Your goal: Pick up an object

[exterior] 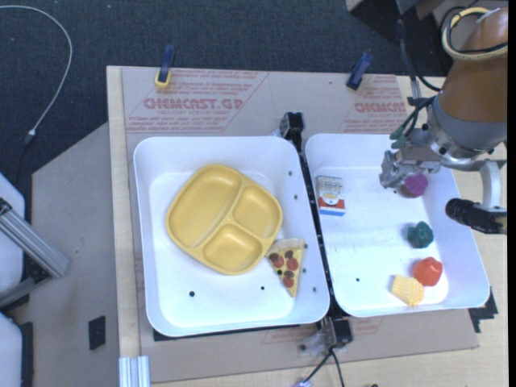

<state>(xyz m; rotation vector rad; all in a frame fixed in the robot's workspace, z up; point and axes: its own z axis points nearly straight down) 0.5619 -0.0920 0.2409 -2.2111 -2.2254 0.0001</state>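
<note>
Gripper poised over a purple toy in the right bin, upper right of the frame.

Whether the gripper (401,173) is open or closed cannot be told from here; the purple object (415,185) sits just beside and partly under it, near the right bin's (363,297) upper edge. A clean pick probably means centring over the purple piece before closing (it looks small and rounded, so it may squirt sideways). The board behind reads "CHEMCAST GP"; a small carton (330,195) carries illegible print.
</note>
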